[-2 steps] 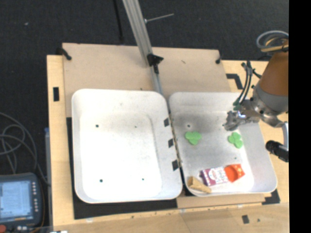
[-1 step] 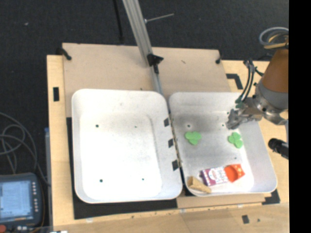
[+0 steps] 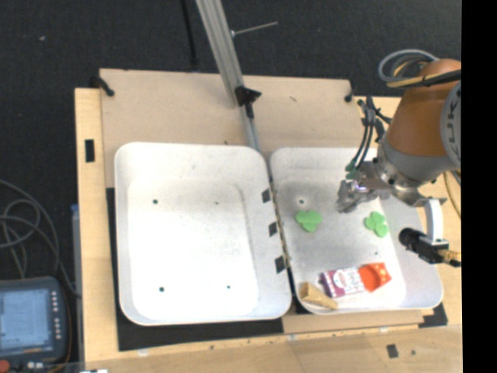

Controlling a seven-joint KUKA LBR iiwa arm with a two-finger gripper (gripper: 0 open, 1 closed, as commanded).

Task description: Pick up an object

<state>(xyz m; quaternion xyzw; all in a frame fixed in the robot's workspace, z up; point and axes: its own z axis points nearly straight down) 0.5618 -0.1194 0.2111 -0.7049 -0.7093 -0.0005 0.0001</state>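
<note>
Claw (image 3: 351,199) between two green pieces (image 3: 309,221)

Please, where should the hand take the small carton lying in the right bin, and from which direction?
Probably from above, across the purple-and-white middle of the carton. It lies flat on its side, long axis running left-right in the camera view, so its narrow width suits the hand. Avoid the left end, which touches the tan piece.

2 green pieces (image 3: 309,221), white bins (image 3: 194,162)
</note>
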